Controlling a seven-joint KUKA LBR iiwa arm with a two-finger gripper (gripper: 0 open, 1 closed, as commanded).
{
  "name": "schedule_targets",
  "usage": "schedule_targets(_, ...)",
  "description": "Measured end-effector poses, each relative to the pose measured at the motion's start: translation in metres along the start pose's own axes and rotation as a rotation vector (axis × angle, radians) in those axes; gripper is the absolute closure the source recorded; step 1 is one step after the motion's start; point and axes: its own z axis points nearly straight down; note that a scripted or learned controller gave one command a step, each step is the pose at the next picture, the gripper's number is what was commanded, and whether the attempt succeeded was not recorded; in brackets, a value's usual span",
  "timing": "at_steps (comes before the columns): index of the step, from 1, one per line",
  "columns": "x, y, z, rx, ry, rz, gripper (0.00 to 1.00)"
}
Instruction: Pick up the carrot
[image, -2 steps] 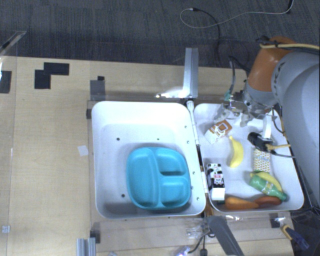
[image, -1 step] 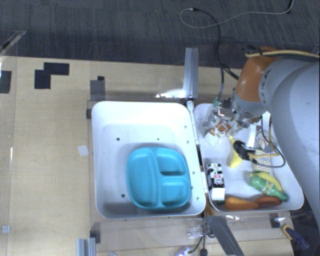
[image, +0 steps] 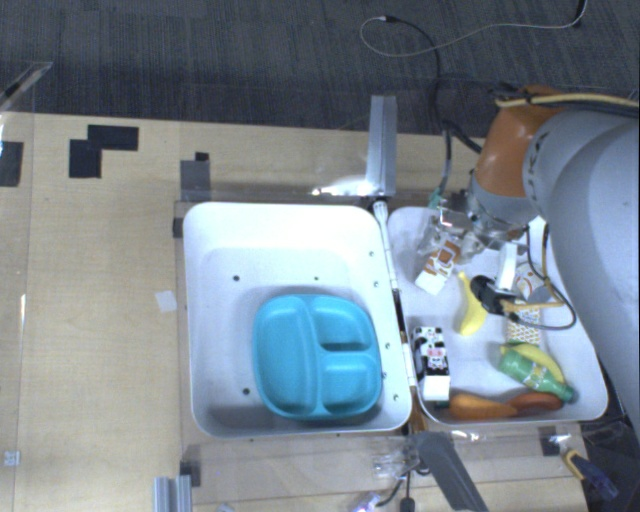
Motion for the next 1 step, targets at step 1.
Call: schedule_targets(1, -0.0130, 0.0170, -0.0774, 0.006, 0.000, 0.137, 1.00)
